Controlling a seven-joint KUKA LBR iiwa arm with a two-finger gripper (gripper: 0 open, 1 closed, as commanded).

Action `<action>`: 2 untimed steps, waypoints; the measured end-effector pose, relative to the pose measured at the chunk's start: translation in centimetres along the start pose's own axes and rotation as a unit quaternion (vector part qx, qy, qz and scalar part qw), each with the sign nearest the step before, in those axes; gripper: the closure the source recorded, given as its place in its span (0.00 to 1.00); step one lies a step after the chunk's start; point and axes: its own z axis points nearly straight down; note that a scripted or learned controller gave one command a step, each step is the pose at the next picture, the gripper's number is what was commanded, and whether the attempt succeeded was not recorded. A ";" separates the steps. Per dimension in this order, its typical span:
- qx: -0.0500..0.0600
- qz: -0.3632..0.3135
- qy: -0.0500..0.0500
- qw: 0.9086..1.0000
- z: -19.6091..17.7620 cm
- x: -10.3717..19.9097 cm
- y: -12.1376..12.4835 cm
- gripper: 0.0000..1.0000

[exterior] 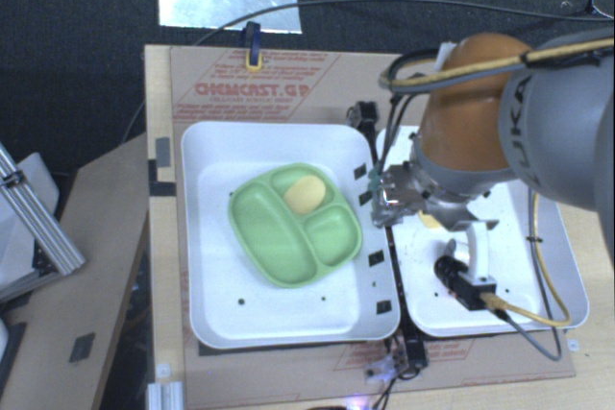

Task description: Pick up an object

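A green divided plate (pixel 288 235) lies in the left white bin (pixel 221 302). A pale yellow rounded object (pixel 306 194) rests in the plate's upper compartment. My gripper (pixel 392 199) hangs over the left edge of the right white bin (pixel 538 302), close to the wall between the two bins. The grey and orange arm covers most of it from above. A small yellow piece (pixel 430 222) peeks out just below the wrist in the right bin; whether it touches the gripper cannot be told.
Both bins sit on a brown cardboard sheet (pixel 259 86) with red lettering. Black clips (pixel 377 256) line the divider between the bins. A yellow cable (pixel 538 264) loops across the right bin. A metal frame (pixel 38 226) stands at the far left.
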 end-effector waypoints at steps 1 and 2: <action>0.000 0.000 0.000 1.000 1.4 5.4 0.0 1.00; 0.000 0.003 -0.001 1.000 1.3 5.0 0.1 0.00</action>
